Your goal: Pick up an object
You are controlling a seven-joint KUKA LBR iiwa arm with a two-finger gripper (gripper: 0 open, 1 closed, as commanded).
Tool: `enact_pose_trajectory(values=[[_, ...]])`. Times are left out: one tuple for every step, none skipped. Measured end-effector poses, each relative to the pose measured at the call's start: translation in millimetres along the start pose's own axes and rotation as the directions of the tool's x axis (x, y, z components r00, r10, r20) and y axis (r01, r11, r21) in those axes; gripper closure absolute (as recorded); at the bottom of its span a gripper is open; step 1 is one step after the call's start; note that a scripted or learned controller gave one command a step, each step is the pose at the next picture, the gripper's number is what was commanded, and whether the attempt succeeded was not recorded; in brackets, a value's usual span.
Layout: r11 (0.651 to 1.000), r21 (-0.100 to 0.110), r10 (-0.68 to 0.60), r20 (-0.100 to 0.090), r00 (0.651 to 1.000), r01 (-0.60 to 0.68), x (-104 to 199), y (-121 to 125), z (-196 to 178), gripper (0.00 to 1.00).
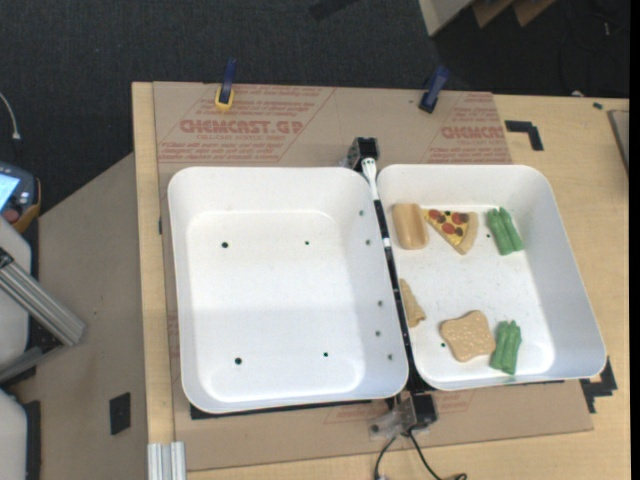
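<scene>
White plastic makes up both shallow bins on the counter (pixel 300 133), and we see them lying side by side with their inner rims touching along a dark seam. We find the left bin (pixel 200 298) bare across its floor apart from a few small dark holes, so it gives the widest open room.

We count the food pieces in the right bin (pixel 560 268). A tan bread roll (pixel 407 225) lies near the seam at the upper left of that bin, a pizza slice (pixel 451 227) lies just beside it, and a green vegetable piece (pixel 504 231) sits a little further right, near the far wall. Lower down, a small tan piece (pixel 410 305) rests close against the seam-side rim. A toast slice (pixel 467 335) lies near the front rim, with a second green piece (pixel 507 347) touching or just beside its right edge. We see clear floor in the middle of this bin, between the upper row and the lower pieces.

Two clamps, one yellow (pixel 226 92) and one blue (pixel 434 89), grip the back edge of the counter's cardboard sheet. We cannot tell the state of the tool.
</scene>
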State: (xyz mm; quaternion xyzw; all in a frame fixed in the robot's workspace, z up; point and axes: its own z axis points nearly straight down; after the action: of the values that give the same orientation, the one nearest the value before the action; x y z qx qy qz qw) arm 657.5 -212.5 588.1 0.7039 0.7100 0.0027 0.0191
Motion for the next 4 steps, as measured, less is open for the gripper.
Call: enact_pose_trajectory(values=[[1.000, -0.004, -0.001, 0.004, 1.000, 0.001, 1, 1, -11, 1.00], [1.000, -0.010, -0.003, 0.007, 1.000, 0.003, 1, 2, -22, 1.00], [1.000, -0.016, -0.004, 0.011, 1.000, 0.004, 2, 3, -33, 1.00], [1.000, -0.021, -0.005, 0.015, 1.000, 0.006, 2, 4, -45, 1.00]])
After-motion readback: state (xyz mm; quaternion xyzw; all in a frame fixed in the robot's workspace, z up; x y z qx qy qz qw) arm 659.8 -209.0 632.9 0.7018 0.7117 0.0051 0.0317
